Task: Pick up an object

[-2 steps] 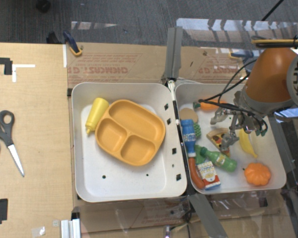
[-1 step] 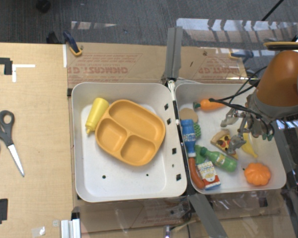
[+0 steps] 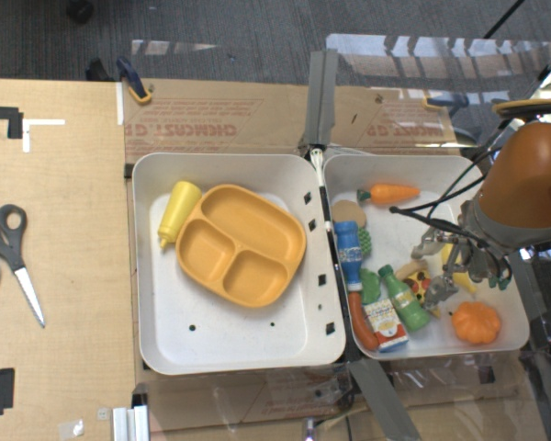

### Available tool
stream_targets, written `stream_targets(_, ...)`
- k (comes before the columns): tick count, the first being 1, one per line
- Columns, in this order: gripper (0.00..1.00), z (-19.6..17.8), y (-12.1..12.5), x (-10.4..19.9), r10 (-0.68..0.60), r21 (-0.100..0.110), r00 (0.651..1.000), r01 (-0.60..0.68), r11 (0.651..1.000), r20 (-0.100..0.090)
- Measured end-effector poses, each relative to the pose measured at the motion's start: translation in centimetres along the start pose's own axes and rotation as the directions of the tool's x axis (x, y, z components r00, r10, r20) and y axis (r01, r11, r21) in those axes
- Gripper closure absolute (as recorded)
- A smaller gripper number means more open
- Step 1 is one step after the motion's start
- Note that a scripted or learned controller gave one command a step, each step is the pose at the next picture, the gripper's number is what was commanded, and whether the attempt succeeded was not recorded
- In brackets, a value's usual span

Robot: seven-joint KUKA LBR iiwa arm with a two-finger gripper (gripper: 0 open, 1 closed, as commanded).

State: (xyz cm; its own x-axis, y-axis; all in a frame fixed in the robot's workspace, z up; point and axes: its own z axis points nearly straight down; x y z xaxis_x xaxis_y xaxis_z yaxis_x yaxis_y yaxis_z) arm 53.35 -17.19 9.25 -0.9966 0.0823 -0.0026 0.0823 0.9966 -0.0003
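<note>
Here the tool (image 3: 459, 265) hangs over the right bin (image 3: 441, 168), its tip lost in clutter, grip state unclear

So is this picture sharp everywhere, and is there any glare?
Camera view: mostly sharp, the orange tray and scissors crisp; the pincer looks slightly soft amid clutter; bright reflections streak the clear sheet at the top; shadows in the white bins are faint.
</note>
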Motion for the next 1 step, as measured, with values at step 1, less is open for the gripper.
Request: stream_targets(1, 0.0, -0.07, 5.4, -7.28, 0.155, -0.001, 0.988, -0.155, 0.988, 0.003)
